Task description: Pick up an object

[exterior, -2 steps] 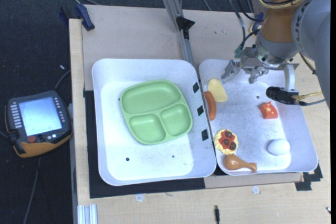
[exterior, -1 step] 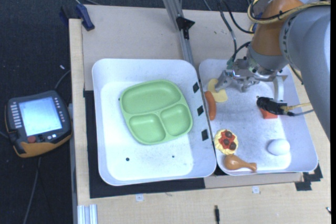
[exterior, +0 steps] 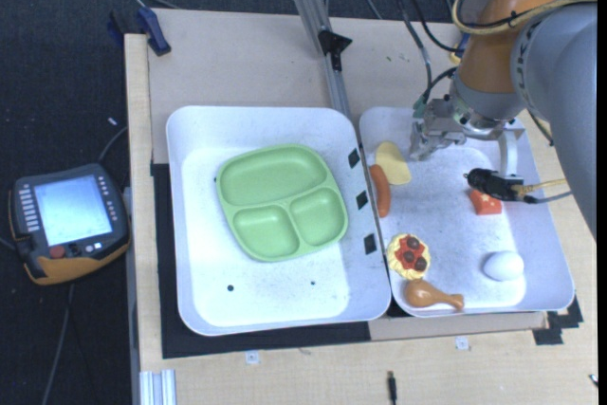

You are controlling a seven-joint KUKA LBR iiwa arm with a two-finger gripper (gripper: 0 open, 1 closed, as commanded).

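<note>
Hanging from the grey arm that comes in from the right, the pincer (exterior: 432, 142) is over the far left part of the right bin (exterior: 550, 247). From this slant I cannot tell whether it is apart or together, and nothing shows clamped in it. Just beside it, toward the wall between the bins, lies a pale yellow piece (exterior: 393, 162), perhaps a toy wedge of cheese. It touches the upper end of an orange-red sausage (exterior: 381, 190) that lies along that wall. Nearer the front are a round yellow disc with red spots (exterior: 409, 254) and, just below it, a brown drumstick (exterior: 433, 296). A white egg (exterior: 502, 266) sits well to the right, and a small red-orange piece (exterior: 487, 202) lies above it. The left bin (exterior: 190, 232) holds a green divided plate (exterior: 282, 201), lying flat.
</note>
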